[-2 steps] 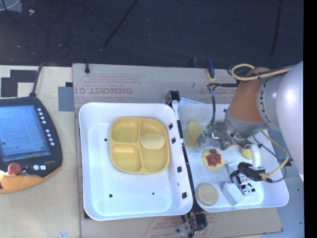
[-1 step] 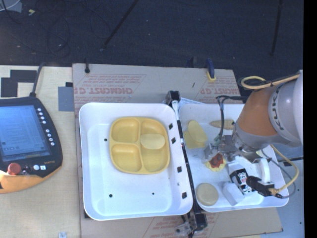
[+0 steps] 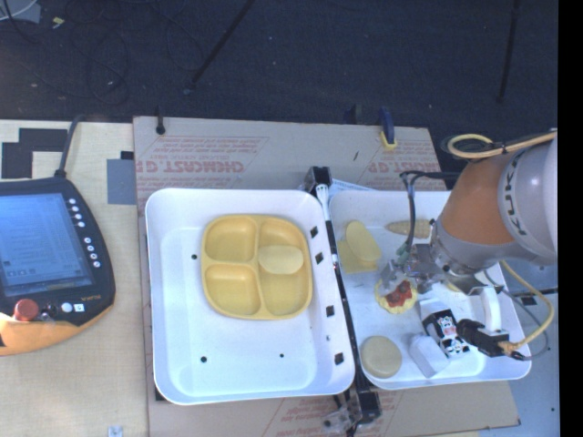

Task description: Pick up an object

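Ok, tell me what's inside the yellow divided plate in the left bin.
The yellow divided plate has four compartments. A pale yellow oval piece lies in one right-hand compartment; the other three look bare. Whatever is beneath that piece and under the plate is covered.

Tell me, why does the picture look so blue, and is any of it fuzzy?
The camera view has a cold bluish tint, so the white bins look pale blue. The top, behind the bench, is dark. The yellow plate shows clearly; the small things under the arm are soft and hard to make out. The screen glows light blue.
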Controlling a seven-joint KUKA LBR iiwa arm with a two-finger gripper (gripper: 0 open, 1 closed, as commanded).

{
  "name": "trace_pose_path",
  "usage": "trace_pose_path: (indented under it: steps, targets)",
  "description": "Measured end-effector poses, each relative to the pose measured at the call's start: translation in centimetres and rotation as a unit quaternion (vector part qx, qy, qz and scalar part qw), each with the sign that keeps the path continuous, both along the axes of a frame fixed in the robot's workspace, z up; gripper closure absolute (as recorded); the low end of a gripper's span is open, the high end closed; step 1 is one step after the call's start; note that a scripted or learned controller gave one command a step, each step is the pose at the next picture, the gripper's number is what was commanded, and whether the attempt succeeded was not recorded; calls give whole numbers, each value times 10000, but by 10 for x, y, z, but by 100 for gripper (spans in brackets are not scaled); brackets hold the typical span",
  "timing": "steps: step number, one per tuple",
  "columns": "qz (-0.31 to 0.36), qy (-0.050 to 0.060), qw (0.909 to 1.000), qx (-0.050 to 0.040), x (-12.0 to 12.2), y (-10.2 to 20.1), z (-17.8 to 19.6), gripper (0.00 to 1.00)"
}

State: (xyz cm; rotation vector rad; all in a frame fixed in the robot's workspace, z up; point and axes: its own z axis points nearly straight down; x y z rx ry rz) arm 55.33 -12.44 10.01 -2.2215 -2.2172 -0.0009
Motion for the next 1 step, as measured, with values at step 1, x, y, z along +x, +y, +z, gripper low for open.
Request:
trace_pose_path:
  steps: [1]
  targets:
    - [29,-40,10000,-9,-2,39,122,100]
